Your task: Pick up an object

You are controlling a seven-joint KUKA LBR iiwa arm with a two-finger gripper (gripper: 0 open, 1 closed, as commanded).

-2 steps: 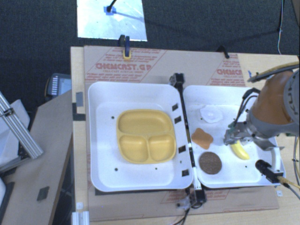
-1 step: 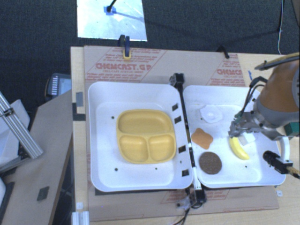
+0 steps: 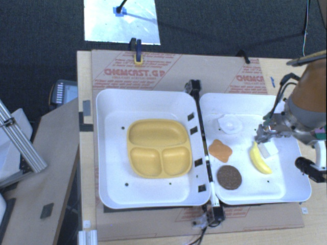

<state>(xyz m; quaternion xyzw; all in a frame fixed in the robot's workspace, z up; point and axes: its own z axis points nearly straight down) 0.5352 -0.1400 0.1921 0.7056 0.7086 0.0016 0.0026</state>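
A yellow three-compartment plastic tray [image 3: 157,147] lies in the left shallow white bin [image 3: 110,106]. The right white bin [image 3: 294,185] holds an orange toast-shaped piece [image 3: 220,150], a round brown patty [image 3: 229,177] and a yellow banana [image 3: 259,158]. The gripper [image 3: 265,135] hangs just above the banana's upper end; I cannot tell how its fingers stand
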